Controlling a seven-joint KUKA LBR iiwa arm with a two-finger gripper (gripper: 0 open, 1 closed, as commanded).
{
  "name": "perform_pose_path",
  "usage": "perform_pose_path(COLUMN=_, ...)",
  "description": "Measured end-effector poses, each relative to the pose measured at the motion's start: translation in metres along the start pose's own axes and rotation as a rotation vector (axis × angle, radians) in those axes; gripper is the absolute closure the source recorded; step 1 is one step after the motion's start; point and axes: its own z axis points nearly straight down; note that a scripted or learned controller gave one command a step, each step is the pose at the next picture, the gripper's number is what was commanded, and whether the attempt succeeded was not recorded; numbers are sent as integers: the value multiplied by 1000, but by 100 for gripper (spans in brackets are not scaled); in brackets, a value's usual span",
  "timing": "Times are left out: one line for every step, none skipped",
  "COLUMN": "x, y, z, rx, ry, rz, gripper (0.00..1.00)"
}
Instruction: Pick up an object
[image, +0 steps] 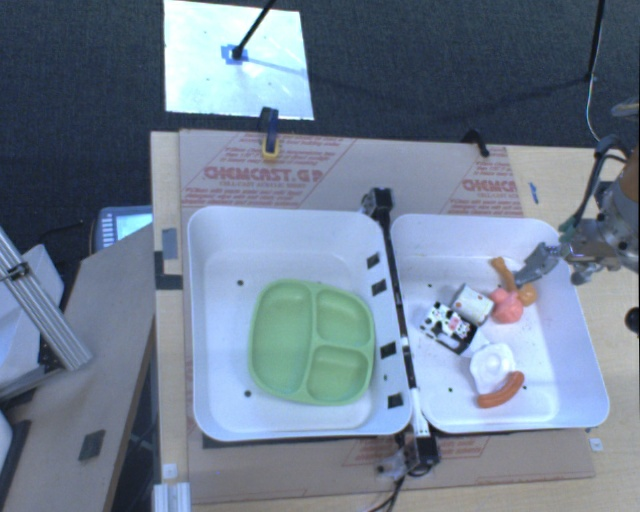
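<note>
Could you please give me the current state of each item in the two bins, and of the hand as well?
Green tray: flat in the left bin, compartments bare.
Pink toy: lying in the right bin, by the hand.
Card box: lying tilted.
Fried egg: flat.
Sausage: lying beside the egg.
Hand: low over the right bin, holding nothing visible.

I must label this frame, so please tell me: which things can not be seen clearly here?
- Tool: blurred and small in the camera view; finger state unreadable.
- Arm: cut off by the right edge.
- Black-and-white object: too small to identify.
- Pink toy: shape unclear, orange pieces crowd it.
</note>
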Motion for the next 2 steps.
perform_pose_path(x=0, y=2, z=-4, rx=-8, ry=-2, rz=-2, gripper=0)
perform_pose_path(x=-5, y=4, z=39, rx=-5, ry=-1, rz=0, gripper=0)
